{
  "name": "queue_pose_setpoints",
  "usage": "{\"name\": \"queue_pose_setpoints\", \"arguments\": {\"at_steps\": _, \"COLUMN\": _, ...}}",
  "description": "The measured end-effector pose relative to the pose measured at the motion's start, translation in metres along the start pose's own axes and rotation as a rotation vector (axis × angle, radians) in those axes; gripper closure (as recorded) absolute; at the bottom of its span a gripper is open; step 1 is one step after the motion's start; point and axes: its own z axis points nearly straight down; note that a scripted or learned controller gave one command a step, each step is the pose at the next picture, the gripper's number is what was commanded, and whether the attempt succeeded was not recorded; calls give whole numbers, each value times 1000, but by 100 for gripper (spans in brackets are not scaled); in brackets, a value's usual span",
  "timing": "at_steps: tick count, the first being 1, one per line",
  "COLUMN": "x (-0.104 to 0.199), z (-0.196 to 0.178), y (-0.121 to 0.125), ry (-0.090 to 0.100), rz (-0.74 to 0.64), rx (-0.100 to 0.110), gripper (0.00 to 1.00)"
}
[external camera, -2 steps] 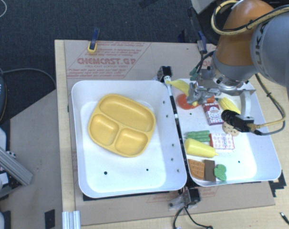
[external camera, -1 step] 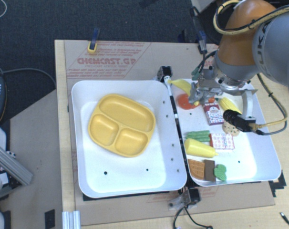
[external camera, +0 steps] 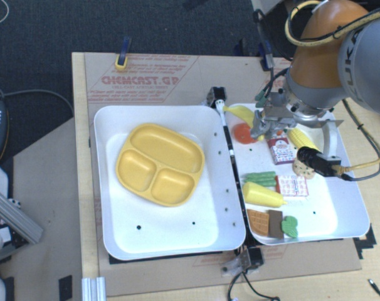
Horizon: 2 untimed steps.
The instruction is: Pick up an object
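The worktop (external camera: 146, 74) is covered by a cardboard sheet printed in red, and two shallow white bins are carried on it side by side. The right bin (external camera: 347, 212) is taken as the landmark for all positions below.

The left bin (external camera: 108, 187), touching the right bin along its left wall, is occupied by a yellow divided plate (external camera: 158, 163) with three compartments.

The jaws (external camera: 263, 129) are positioned low over the rear left part of the right bin, and whether they are open or closed cannot be told, as they are masked by the wrist body. A red round piece (external camera: 242, 133) is seen just beside them on their left, and a banana (external camera: 241, 112) lies against the rear wall of the right bin. No object is seen held.

In the middle of the right bin, a small red carton (external camera: 281, 150), a corn cob (external camera: 302, 139) and a beige die (external camera: 302, 167) are located near one another. Toward the front, a green pod (external camera: 261, 179) lies just behind a yellow wedge-shaped piece (external camera: 263, 195), with a red-and-white checked card (external camera: 293, 186) beside them. At the front left corner of the right bin, a waffle (external camera: 258, 221), a brown block (external camera: 275, 224) and a green broccoli piece (external camera: 290, 226) are grouped together.
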Motion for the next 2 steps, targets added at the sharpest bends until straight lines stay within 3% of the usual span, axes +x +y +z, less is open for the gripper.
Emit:
{"name": "queue_pose_setpoints", "arguments": {"at_steps": 1, "x": 7, "z": 8, "y": 8, "ry": -1, "rz": -2, "rx": -2, "gripper": 100}}
{"name": "queue_pose_setpoints", "arguments": {"at_steps": 2, "x": -6, "z": -7, "y": 16, "ry": -2, "rz": 0, "rx": -6, "gripper": 100}}
